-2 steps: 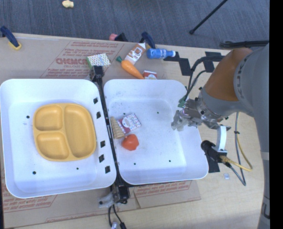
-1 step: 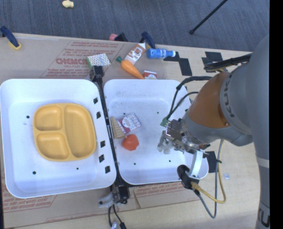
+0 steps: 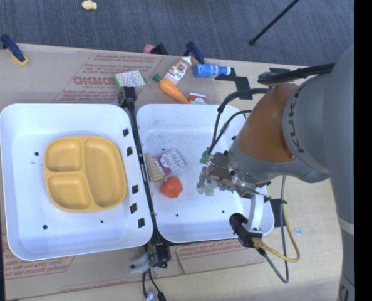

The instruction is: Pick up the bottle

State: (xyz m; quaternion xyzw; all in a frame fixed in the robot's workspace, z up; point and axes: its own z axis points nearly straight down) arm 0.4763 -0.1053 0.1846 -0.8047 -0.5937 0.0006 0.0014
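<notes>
Two bottles lie on the cardboard behind the right bin (image 3: 192, 234): a white one with an orange label (image 3: 178, 69) and a small blue one (image 3: 208, 71) just to its right. My gripper (image 3: 209, 182) hangs low over the right half of the right bin, well in front of both bottles. It is a short way right of a red lump (image 3: 171, 187) on the bin floor. Nothing shows between its tips.
In the right bin lie a small pink-and-white packet (image 3: 171, 161) and a tan wafer (image 3: 153, 167). A yellow divided plate (image 3: 84, 172) sits in the left bin (image 3: 17, 130). A carrot (image 3: 173, 91), a small red box (image 3: 197, 97) and a green patterned box (image 3: 129, 79) lie near the bottles.
</notes>
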